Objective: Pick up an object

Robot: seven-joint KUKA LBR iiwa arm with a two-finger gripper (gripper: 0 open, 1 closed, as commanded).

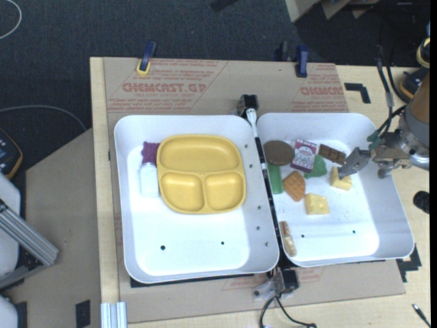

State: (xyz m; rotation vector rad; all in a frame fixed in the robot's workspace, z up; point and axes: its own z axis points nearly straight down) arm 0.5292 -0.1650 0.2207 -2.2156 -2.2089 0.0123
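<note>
Where jaws [360,164] hover, pale yellow chunk [341,180]

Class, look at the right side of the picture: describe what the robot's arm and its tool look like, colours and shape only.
The tool is grey metal, with slim, dark-tipped fingers fanning from a boxy, bracket-like body. Behind it sits a rounded grey wrist section of the arm. Dark cables loop beside the arm at the frame's edge.

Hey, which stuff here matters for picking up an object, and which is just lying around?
For the job:
end effector, over the right bin
yellow cheese piece beside it
larger cheese wedge
waffle
brown cookie

Lying about:
yellow divided plate in the left bin
white bottle
bench clamps
</note>
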